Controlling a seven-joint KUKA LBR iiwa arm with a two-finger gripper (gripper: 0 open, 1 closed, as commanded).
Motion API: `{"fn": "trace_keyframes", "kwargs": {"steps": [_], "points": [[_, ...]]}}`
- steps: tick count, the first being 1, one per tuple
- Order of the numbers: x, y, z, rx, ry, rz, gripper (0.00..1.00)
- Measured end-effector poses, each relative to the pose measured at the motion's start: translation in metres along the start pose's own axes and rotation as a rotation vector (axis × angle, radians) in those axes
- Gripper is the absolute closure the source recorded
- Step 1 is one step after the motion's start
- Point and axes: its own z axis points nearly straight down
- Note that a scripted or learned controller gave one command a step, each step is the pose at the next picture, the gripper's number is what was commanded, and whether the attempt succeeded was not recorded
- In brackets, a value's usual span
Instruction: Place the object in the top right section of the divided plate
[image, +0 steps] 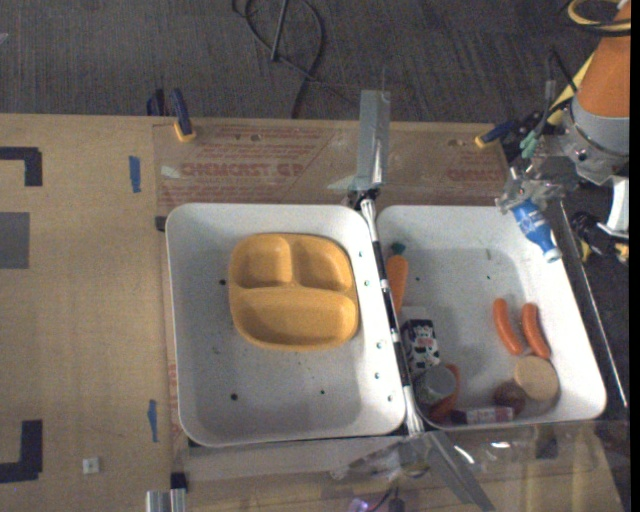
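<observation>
An orange-yellow divided plate lies in the left bin, with two small sections at its far side and one wide section at the near side. Its top right section holds nothing. My gripper hovers over the far right corner of the right bin, well to the right of the plate. A small blue and white tube hangs tilted from between its fingers, above the bin's rim.
The right bin holds a carrot by its left wall, a cow-patterned carton, two sausages, a tan round block and several small items in the near corner. An upright metal post stands behind the bins' shared wall.
</observation>
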Motion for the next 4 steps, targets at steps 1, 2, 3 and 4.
{"fn": "trace_keyframes", "kwargs": {"steps": [1, 2, 3, 4], "points": [[0.078, -0.012, 0.080, 0.004, 0.003, 0.145, 1.00], [0.166, -0.009, 0.053, 0.001, 0.003, 0.295, 1.00], [0.211, -0.021, 0.056, 0.004, 0.003, 0.079, 1.00], [0.242, -0.042, 0.049, 0.003, 0.003, -0.243, 1.00]]}}
